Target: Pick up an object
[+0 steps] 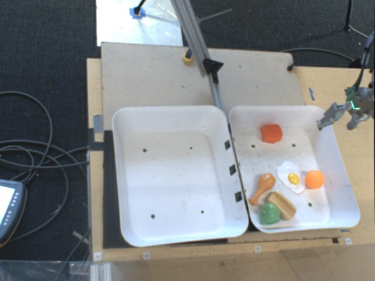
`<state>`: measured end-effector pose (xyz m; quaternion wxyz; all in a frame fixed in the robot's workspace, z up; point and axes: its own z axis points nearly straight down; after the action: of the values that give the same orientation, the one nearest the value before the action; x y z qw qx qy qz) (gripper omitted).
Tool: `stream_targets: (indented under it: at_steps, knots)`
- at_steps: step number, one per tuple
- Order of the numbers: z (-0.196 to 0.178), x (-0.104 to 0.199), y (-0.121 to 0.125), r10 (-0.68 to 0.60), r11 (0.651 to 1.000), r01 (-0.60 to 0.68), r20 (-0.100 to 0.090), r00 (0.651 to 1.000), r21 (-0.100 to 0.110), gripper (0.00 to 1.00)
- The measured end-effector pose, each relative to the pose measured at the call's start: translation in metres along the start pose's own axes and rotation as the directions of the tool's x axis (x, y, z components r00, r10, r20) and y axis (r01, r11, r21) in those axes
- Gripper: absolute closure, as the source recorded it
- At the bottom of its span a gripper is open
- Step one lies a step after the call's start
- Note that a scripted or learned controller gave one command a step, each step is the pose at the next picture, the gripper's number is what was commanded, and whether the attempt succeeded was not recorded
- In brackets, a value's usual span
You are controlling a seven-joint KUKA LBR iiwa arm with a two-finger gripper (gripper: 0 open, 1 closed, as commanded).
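Note:
The right bin [337, 157] holds several toy foods. A red-orange block [271, 133] lies near its back, with a fried egg [291, 177] and an orange ball [314, 180] at mid-right. A tan drumstick [263, 188], a brown bun [282, 205] and a green piece [269, 213] cluster at the front. My gripper [341, 120] hovers over the bin's back right corner, near the rim. Its two fingers are spread, so it is open, and nothing sits between them. It is well to the right of the red-orange block.
The left bin [126, 157] sits beside the right one, with a row of black clips [232, 168] along the shared edge. A grey slanted pole [193, 34] crosses the board behind the bins. Cables and a tablet [9, 206] lie on the floor to the left.

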<state>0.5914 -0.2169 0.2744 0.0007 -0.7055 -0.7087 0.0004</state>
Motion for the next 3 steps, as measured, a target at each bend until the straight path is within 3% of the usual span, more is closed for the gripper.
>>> stream_targets:
  at_steps: [1, 3]
  knots:
    - [-0.002, 0.000, 0.001, -0.002, 1.000, 0.002, 0.002, 1.000, -0.003, 0.00]
    - [0.091, 0.011, 0.013, -0.003, 1.000, 0.003, 0.000, 1.000, 0.000, 0.00]
